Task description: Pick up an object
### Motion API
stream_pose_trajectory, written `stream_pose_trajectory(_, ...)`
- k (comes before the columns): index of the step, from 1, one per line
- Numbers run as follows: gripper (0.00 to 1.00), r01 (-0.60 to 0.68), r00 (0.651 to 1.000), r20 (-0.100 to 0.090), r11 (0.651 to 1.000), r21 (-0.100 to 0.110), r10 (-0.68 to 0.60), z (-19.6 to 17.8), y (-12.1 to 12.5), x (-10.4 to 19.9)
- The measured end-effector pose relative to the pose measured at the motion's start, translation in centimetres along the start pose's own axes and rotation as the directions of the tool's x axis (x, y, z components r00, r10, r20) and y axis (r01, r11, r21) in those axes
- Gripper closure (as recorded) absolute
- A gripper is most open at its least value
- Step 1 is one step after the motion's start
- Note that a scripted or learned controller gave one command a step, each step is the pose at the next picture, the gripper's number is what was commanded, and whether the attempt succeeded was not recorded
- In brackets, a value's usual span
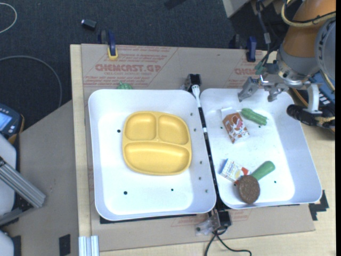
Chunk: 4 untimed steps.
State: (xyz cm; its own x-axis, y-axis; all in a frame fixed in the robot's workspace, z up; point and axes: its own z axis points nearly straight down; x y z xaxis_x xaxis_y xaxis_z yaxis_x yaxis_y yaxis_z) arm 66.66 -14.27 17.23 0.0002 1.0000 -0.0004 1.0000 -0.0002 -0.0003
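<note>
The right bin holds a green pod-shaped toy, a brown and white snack packet, a small blue and white packet, a green cylinder and a dark brown round patty. My gripper hangs over the far edge of the right bin, just beyond the green pod. Its two fingers are spread apart with nothing between them. The left bin holds a yellow divided plate.
Both bins rest on a cardboard sheet clamped at the back by blue clamps. A black bracket sits between the bins at the far side. Cables and the arm's body crowd the right rear corner.
</note>
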Motion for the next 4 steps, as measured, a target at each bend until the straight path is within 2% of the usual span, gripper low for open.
stream_pose_trajectory(4, 0.0, 0.0, 1.0, 0.0, 1.0, 0.0, 0.0, 0.0, 0.0, 0.0)
